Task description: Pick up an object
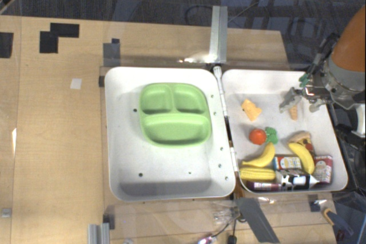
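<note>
A: Plainly, what could be got wrong from here?

B: The gripper (298, 103) is seen up and to the right of the tomato (258, 136), with its jaws spread and nothing between them. A small tan piece (294, 114), the likeliest thing to be picked, lies just below them, also right of the tomato and a little above it. The piece is small and low, so it is judged that it could be nudged aside or missed as the jaws are closed, and nothing would be lifted.

A: And if something else is aimed for?

B: Below and right of the tomato, two bananas (260, 158) and several bottles (289, 164) are packed touching one another. There a neighbour could be caught with the target, or a round side could be squeezed out of the grip.

A: Which edges should be minded?

B: The far-right wall of the right bin (338, 140) stands close to the gripper, so a wide spread could be knocked against it. The rim between the bins (224, 117) runs just left of the tomato.

A: Where is open room left?

B: Bare floor is seen above the tomato, around an orange wedge (250, 110). Well left of the tomato, the left bin (123, 140) is taken up by a green tray (173, 113)
</note>
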`<action>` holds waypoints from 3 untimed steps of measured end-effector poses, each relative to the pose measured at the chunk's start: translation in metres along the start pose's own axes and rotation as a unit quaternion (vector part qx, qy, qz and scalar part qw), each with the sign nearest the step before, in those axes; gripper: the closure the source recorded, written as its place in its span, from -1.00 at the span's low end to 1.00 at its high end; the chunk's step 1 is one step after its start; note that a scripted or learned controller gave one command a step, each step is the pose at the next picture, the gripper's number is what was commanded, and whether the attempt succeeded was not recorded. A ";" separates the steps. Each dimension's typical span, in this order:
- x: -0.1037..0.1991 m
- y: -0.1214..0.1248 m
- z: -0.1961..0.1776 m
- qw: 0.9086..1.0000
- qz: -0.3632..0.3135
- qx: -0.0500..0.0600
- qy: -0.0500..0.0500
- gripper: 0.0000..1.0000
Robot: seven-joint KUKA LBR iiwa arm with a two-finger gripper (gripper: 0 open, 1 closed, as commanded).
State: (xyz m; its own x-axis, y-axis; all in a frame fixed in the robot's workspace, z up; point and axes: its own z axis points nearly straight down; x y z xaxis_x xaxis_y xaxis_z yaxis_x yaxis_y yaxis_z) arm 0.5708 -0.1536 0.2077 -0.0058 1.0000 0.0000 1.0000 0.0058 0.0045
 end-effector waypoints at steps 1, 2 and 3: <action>0.059 0.019 0.117 0.999 -0.044 -0.006 -0.001 -1.00; 0.049 -0.059 0.116 0.999 -0.041 -0.006 -0.001 -1.00; 0.052 -0.054 0.103 0.999 -0.042 -0.012 0.000 1.00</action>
State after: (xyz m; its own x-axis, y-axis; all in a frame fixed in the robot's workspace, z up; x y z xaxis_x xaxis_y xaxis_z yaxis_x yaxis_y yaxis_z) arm 0.5166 -0.1024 0.1045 -0.0899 0.9959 -0.0020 0.9955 0.0899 0.0284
